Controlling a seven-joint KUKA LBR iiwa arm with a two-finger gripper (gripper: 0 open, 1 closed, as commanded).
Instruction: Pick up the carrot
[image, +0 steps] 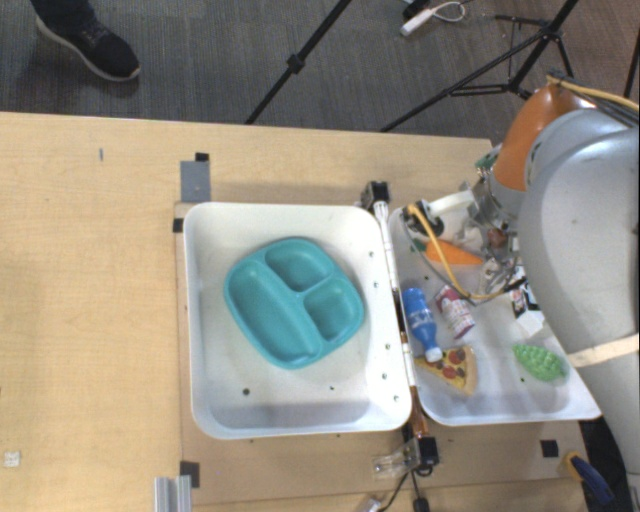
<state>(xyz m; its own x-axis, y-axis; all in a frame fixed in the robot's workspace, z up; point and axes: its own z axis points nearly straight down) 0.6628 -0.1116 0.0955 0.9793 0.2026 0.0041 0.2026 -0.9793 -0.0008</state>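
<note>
Camera view puts the carrot (455, 253) in the right bin (500, 392), lying flat close to the bin's far left corner, with its length running roughly along the far edge. The gripper (496, 256) hangs at the carrot's right end, just beside or touching it. The wrist and cabling crowd that spot, so we cannot tell whether the gripper is spread or closed, and we see nothing that shows the carrot gripped.

Our main worry is where the grip would land. A hold near one end of a tapered, rounded thing is likely to be poor: the carrot may pivot, squirt sideways or roll off toward the far edge as the gripper closes. If the arm lifts from there, the long free end could droop and pull the carrot loose.

Crowding is the second risk. A small red-labelled bottle (458, 313) and a blue bottle (420, 322) lie near the carrot, toward the near edge, and a pizza slice (456, 368) lies beyond them. A low or skewed descent could knock one of these or catch it instead. The bin's left wall is also close, which leaves little room for correction.
</note>
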